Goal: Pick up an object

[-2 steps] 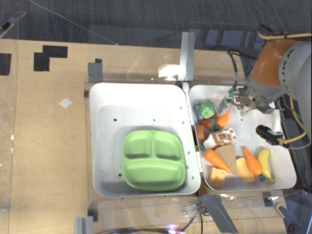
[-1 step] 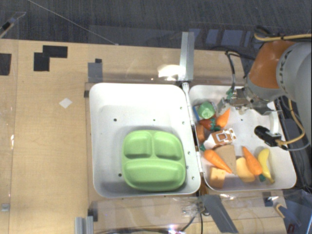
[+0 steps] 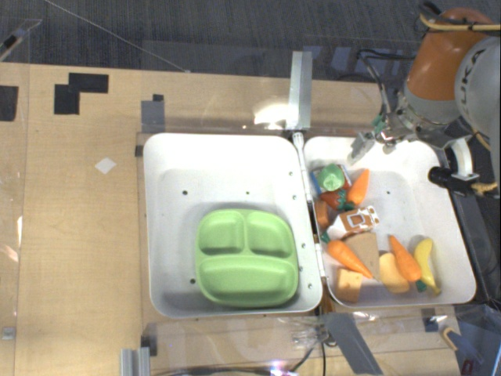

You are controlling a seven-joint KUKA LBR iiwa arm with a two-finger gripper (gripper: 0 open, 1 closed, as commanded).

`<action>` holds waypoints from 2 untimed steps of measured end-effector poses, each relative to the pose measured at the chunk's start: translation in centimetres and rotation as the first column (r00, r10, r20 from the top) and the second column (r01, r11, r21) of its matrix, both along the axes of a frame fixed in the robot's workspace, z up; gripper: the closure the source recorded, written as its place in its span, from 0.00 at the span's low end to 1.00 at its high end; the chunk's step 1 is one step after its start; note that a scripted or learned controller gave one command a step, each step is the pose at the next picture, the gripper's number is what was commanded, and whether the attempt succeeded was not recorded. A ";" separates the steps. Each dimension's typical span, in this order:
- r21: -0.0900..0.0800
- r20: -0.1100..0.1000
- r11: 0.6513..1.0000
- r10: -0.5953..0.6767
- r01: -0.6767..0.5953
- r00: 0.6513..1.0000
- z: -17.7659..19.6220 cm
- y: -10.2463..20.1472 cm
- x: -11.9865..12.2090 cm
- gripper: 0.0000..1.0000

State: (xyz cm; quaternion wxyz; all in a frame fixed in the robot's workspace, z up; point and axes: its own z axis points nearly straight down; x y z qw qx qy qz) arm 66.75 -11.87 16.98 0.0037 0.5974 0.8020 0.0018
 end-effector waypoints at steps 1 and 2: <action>0.000 0.000 0.983 0.186 -0.186 0.983 -1.4 0.8 0.3 0.00; -0.001 -0.001 0.962 0.272 -0.272 0.962 -2.0 1.7 -0.9 0.00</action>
